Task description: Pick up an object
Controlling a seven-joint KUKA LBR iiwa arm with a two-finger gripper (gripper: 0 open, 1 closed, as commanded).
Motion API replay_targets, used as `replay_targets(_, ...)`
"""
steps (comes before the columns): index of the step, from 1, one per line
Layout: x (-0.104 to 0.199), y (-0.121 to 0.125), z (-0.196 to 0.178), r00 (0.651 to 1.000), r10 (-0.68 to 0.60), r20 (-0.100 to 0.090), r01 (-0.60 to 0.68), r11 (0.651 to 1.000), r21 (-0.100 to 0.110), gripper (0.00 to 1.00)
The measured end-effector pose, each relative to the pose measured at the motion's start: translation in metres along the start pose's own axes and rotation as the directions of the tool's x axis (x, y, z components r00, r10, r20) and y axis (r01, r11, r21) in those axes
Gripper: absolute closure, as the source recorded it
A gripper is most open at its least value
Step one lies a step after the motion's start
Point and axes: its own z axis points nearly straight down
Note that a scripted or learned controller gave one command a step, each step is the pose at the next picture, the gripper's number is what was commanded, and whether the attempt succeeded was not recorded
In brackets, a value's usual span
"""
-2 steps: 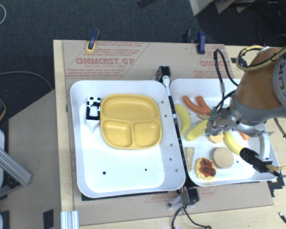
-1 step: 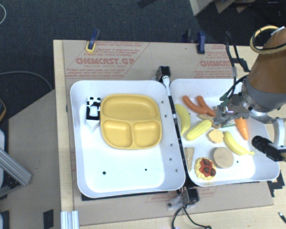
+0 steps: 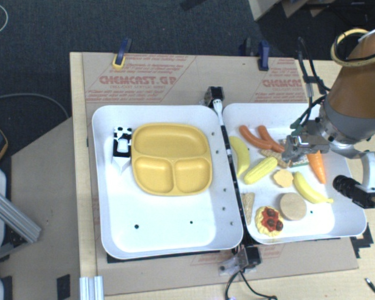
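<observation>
Broadly, the left bin [image 3: 109, 186] poses little trouble: it holds a yellow divided plate [image 3: 172, 156], lying flat, with a small black-and-white item [image 3: 122, 142] just beside its left edge against the bin wall. That small item sits tight in the corner, so any reach there could jam against the wall or the plate rim.

Moving right across the divider, the right bin [image 3: 337, 227] is crowded with toy food. A pale banana [image 3: 239, 155] lies along the left wall, touching a corn cob [image 3: 261, 169]; two sausages [image 3: 260, 137] lie above them. Lower down sit a small pizza piece [image 3: 270, 220], a round beige disc [image 3: 293, 206], a yellow chunk [image 3: 283, 179] and a second banana [image 3: 311, 188], all near one another.

The pincer [image 3: 294, 150] hangs over the gap between the sausages, corn cob and an orange carrot [image 3: 317, 166]. Whether it is released or clenched I cannot tell, as the wrist hides the working end, and nothing is visibly caught in it.

The likely target is whichever piece lies under it, probably the sausage end or the corn. The risk is the crowding: a descent could land on two pieces at once, nudge a rounded one aside, or close on a smooth curved surface that slips out on lifting.
</observation>
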Motion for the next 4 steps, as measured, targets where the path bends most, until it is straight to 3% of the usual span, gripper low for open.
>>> replay_targets(1, 0.036, 0.045, -0.006, 1.0, -0.004, 0.0, 0.004, 1.0, -0.002, 1.0)
replay_targets(2, 0.077, 0.07, -0.009, 1.0, -0.004, -0.002, 0.004, 1.0, -0.001, 1.0)
replay_targets(4, 0.07, 0.067, 0.012, 1.0, 0.001, -0.001, -0.001, 1.0, 0.008, 1.0)
